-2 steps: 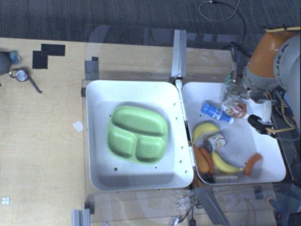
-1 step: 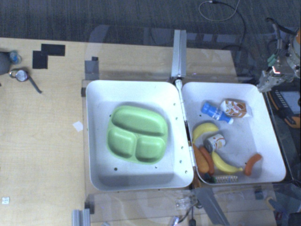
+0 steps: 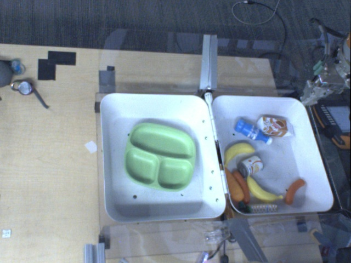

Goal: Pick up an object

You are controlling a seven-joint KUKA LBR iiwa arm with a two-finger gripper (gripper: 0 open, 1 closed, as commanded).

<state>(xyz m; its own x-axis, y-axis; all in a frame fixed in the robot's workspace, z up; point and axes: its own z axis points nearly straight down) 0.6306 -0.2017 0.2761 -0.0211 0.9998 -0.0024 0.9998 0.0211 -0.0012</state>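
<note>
The right bin holds several small things. A blue bottle lies beside a brown and white packet near the back. A yellow banana curves around a small can. An orange carrot lies at the bin's left wall and a reddish sausage at the front right. My gripper hangs at the far right, above and just outside the right bin's back right corner, apart from all of them.
The left bin holds a green three-compartment tray. A metal post stands behind the seam between the bins. Black tape marks and small metal parts lie on the wooden bench at left. A cable loops on the floor behind.
</note>
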